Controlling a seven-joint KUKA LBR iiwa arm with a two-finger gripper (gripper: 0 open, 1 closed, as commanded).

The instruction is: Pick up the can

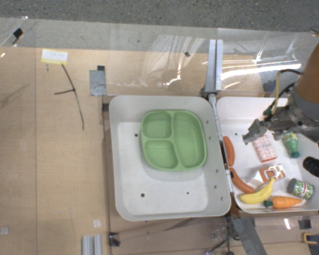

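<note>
Not yet picked up: the can, green with a pale label, lying on its side at the near right of the right bin, just beside the thick end of a carrot and near a banana. Well apart from it, toward the middle of that bin, the gripper, hanging over or beside a pink-and-white box, with a green bottle on its right. Impossible to tell from this slant whether open or closed, but nothing seen held in it. Judging by that, barely begun: no contact with the can, no lift. Left to do, by this reading: crossing toward the near right corner, coming down over the can clear of the carrot and a small orange carton, closing on it, raising it. Off to the side in the left bin, a green divided plate, of no part in this.
</note>
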